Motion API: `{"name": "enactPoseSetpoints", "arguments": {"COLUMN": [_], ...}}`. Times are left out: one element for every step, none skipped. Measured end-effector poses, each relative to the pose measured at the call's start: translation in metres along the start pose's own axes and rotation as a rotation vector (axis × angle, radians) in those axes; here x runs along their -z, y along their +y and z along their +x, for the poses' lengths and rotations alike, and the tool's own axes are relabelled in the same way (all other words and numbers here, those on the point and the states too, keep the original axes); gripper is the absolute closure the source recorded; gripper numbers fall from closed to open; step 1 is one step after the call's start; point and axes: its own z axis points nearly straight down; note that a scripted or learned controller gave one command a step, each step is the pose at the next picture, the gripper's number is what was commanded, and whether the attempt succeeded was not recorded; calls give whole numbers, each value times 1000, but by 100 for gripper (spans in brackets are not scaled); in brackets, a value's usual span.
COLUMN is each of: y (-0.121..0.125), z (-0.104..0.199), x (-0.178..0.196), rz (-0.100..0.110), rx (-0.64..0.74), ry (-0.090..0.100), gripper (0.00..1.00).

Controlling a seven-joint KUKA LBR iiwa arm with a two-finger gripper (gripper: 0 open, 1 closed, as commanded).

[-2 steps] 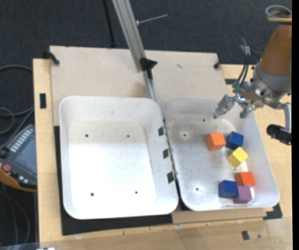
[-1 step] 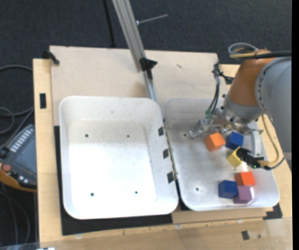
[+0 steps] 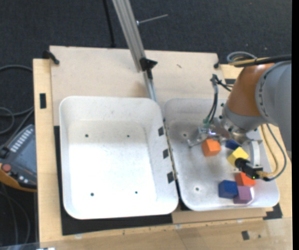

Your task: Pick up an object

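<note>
Right now the orange block (image 3: 211, 147) lies in the right bin (image 3: 191, 191), roughly cube-shaped, showing no clear long axis, one corner toward the camera. The gripper (image 3: 204, 135) sits touching its upper left edge; whether it grips the block cannot be told. Nearby lie one yellow block (image 3: 238, 154), one blue (image 3: 227, 188), one purple (image 3: 243, 194), one red-orange (image 3: 244, 179). The arm (image 3: 256, 95) bends down from the right over the worktop (image 3: 102, 72).
</note>
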Motion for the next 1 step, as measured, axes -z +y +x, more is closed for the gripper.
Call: {"name": "enactPoseSetpoints", "arguments": {"y": [2], "z": [-1], "x": [11], "rz": [-5], "rx": [-6], "ry": [1], "gripper": [100]}}
